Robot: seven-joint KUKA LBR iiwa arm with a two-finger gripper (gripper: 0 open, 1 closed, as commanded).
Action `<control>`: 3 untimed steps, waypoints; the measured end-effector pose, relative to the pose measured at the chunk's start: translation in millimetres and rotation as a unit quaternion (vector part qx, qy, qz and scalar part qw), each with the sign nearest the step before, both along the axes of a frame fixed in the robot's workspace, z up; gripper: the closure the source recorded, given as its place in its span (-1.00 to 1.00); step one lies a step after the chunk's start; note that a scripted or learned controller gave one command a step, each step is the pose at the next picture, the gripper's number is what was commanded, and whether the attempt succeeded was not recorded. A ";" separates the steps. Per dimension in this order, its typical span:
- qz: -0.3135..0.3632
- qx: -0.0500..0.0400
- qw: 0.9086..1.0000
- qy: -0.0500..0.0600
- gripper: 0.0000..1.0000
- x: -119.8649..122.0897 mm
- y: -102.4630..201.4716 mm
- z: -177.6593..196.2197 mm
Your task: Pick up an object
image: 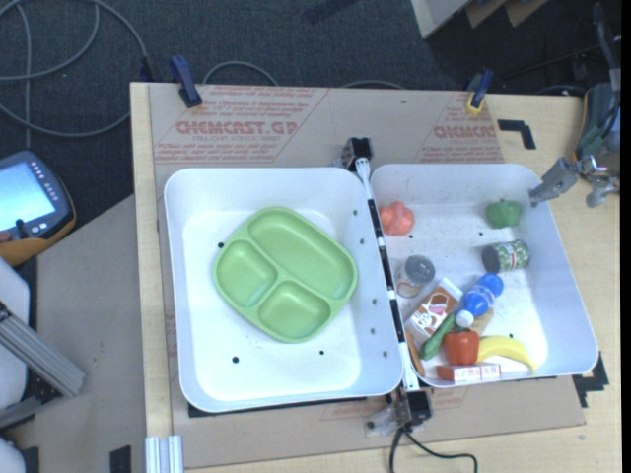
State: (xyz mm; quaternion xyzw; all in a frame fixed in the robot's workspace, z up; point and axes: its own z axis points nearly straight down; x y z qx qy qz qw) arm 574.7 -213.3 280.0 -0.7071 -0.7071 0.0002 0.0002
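Observation:
The right bin (552, 264) holds several small objects: an orange-pink lump (397, 219), a green toy vegetable (504, 212), a small can (506, 255), a grey round disc (419, 269), a blue bottle (480, 297), a small carton (432, 313), a red fruit (460, 346) and a banana (508, 351). My gripper (575, 191) hovers at the bin's far right corner, just right of the green vegetable. It is open, and nothing sits between its fingers.
A green divided plate (286, 274) lies in the left bin (187, 264). The bins meet at a raised rim (380, 264). Blue clamps (184, 80) hold the cardboard bench top at the back. A flat red and white packet (471, 371) lies near the right bin's front wall.

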 end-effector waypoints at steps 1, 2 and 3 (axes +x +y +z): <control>0.002 0.003 1.000 0.007 -1.00 -17.5 45.9 -135.9; 0.003 -0.003 1.000 -0.011 -1.00 1.8 6.9 -169.9; 0.003 -0.001 1.000 -0.005 -1.00 41.0 43.3 -193.8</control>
